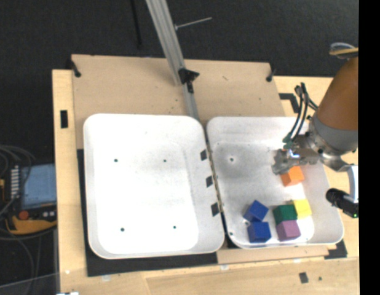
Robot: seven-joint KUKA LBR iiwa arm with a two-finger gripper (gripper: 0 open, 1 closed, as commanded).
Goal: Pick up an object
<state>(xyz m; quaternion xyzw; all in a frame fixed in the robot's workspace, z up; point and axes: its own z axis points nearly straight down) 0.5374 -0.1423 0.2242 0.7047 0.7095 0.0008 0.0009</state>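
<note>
dark floor surrounds your tan surface (147,85), which carries two shallow white bins side by side. you see the left bin (147,183) bare white with a few small dark dots. your right bin (239,158) holds the blocks: an orange block (293,176) sits in its right half, and nearer the front edge lie two blue blocks (256,211) (259,232), a green block (285,214), a yellow block (302,208) and a purple block (289,229), packed close together. your claw (288,160) hangs over the right bin, just above and touching or nearly touching the orange block's upper edge. you cannot tell how the claw stands, nor whether it grips anything.
</note>
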